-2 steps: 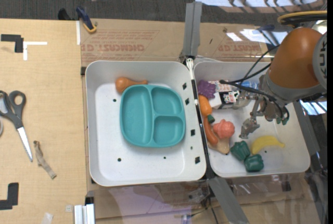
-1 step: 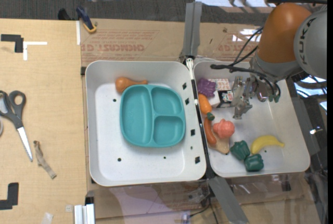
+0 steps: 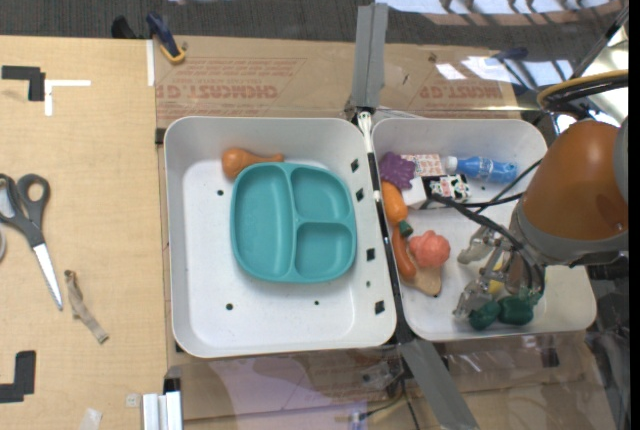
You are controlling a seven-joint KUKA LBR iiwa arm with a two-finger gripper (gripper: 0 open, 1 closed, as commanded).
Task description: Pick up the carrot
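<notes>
Cardboard and pale wood cover the bench around two white bins. Scissors (image 3: pixel 30 223) lie on the wood at far left. Inside the left bin (image 3: pixel 190 258) sits a teal plate (image 3: pixel 293 222) with an orange drumstick toy (image 3: pixel 243 160) at its upper edge. Against the right bin's (image 3: pixel 570 303) left wall lies the carrot (image 3: pixel 403 253), beside a pink fruit (image 3: pixel 431 248), under purple grapes (image 3: pixel 396 168) and a blue bottle (image 3: pixel 483 167). Lower right, the gripper (image 3: pixel 487 290) hangs just above a green toy (image 3: pixel 505 311), apart from the carrot; how its grip stands I cannot tell.
</notes>
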